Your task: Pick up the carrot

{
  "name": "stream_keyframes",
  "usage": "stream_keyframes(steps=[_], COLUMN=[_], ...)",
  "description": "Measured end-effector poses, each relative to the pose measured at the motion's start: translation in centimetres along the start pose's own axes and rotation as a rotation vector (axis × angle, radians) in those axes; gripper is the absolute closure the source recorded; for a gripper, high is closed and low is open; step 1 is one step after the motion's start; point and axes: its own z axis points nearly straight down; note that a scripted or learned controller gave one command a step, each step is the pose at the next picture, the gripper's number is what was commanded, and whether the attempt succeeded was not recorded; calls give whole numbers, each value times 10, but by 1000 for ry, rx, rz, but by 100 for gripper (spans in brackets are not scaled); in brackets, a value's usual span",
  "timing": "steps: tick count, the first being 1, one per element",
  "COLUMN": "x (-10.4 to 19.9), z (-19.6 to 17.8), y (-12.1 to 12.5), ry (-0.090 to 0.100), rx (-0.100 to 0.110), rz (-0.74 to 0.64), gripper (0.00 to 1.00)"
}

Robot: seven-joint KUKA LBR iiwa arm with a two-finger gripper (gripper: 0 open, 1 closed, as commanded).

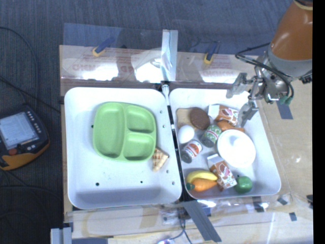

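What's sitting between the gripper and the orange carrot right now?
In the camera view, the round white bowl and a small printed carton lie between the gripper and the orange carrot.

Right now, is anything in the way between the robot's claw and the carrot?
Yes. The gripper hovers open over the right bin's far end, and the carrot lies at the near end. Between them sit a white bowl, cans and a small carton. A banana lies against the carrot.
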Motion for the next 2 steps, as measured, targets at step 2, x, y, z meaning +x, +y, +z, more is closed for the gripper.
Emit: stream_keyframes(steps=[2], x=[99], z=[185], y=[27], ry=[-14], rx=[2], rz=[-43], gripper=[0])
